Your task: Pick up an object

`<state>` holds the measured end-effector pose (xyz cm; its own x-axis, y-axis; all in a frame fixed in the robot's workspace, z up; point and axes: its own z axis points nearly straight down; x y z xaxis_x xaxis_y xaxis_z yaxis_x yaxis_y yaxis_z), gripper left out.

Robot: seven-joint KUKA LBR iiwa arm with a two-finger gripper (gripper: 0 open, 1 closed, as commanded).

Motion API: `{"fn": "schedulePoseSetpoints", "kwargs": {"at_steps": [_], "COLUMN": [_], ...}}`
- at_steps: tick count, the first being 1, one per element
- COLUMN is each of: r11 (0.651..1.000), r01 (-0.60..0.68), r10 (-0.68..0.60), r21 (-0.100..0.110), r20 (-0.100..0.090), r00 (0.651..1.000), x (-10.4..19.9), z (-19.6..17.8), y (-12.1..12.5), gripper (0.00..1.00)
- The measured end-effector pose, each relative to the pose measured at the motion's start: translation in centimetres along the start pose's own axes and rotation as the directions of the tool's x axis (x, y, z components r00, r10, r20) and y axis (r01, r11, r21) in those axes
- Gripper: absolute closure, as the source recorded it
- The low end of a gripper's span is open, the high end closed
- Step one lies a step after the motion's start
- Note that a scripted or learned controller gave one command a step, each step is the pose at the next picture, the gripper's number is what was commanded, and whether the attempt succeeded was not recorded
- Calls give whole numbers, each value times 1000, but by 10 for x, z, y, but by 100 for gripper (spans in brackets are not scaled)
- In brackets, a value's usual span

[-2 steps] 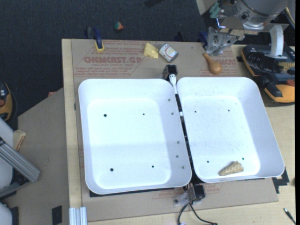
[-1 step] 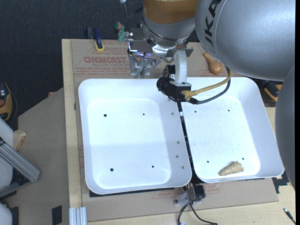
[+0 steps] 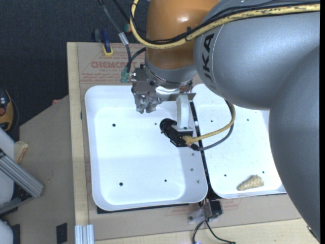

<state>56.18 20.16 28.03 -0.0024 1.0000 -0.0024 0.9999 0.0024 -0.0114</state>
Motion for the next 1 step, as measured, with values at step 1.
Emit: {"fn": "schedulePoseSetpoints", "kwargs": {"at_steps": [1], "r11": [1000], "r01": [-3], "r10": [3], "r21": [-18], "r20": [-4], "r00": [1000], "x": [-12], "z": [-70], "y": [3], "gripper": [100]}}
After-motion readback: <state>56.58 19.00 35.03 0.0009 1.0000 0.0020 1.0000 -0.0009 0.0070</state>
